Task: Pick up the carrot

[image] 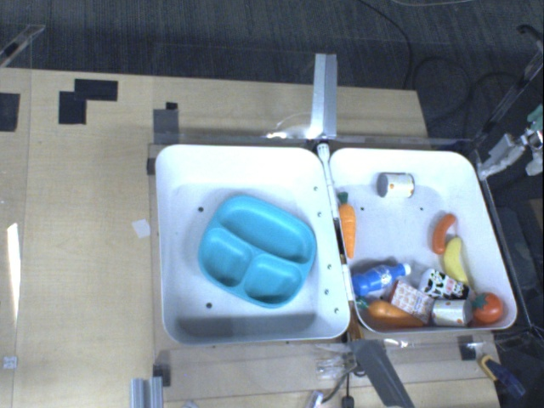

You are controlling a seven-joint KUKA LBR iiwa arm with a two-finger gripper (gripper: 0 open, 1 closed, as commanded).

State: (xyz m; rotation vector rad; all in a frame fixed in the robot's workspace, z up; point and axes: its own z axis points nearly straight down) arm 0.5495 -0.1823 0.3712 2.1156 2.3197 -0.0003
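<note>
Where bins meet, carrot point(347, 226) lies w/ top partly hidden, hand point(529, 143) cut off, grip state unclear.

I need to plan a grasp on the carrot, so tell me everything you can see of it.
The carrot is a small orange toy, plastic by its look, with a green top at its far end. It lies flat in the right bin, lengthwise along the left wall beside the divider, narrowing toward the near end. It seems to rest against that wall. The blue bottle lies just beyond its near tip, apparently apart.
</note>
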